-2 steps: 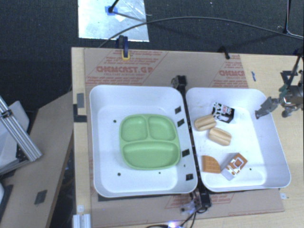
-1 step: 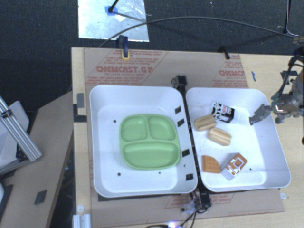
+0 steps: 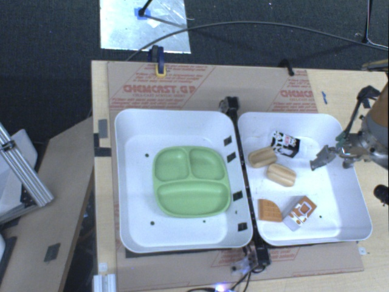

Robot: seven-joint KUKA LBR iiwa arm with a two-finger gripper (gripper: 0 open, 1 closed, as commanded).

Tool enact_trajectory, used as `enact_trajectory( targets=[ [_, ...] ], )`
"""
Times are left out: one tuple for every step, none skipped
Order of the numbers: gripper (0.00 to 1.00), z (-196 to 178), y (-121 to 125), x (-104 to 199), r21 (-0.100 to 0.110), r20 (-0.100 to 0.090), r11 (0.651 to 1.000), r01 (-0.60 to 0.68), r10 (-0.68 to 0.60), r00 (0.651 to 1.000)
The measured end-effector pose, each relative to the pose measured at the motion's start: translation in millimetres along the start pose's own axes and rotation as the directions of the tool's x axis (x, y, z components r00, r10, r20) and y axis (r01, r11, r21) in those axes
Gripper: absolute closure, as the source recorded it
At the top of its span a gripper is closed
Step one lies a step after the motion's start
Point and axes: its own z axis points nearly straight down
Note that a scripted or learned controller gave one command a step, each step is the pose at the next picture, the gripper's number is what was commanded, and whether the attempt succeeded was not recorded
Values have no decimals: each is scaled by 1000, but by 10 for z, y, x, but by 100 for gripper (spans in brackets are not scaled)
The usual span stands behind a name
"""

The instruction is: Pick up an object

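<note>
Bread rolls in right bin; board reads "CHEMCAST GP"; jaws' state unclear.

The 2 white bins are showing smooth, slightly glossy plastic; the green divided plate is looking matt plastic; the counter is looking like printed cardboard.

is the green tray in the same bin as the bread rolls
No, the green tray sits in the left bin, the bread rolls in the right bin.

From my seat, the arm runs off the right edge. The gripper looks too small and blurred to judge. The black-and-white packet's print stays unreadable.
</note>
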Motion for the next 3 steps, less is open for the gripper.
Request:
enact_trajectory(
  targets=[
    [0, 466, -81, 36, 1, 0, 1000, 0, 0, 1000],
    [100, 332, -60, 27, -6, 2, 1000, 0, 0, 1000],
    [100, -108, -55, 56, -7, 2, 1000, 3, -3, 1000]
  ],
)
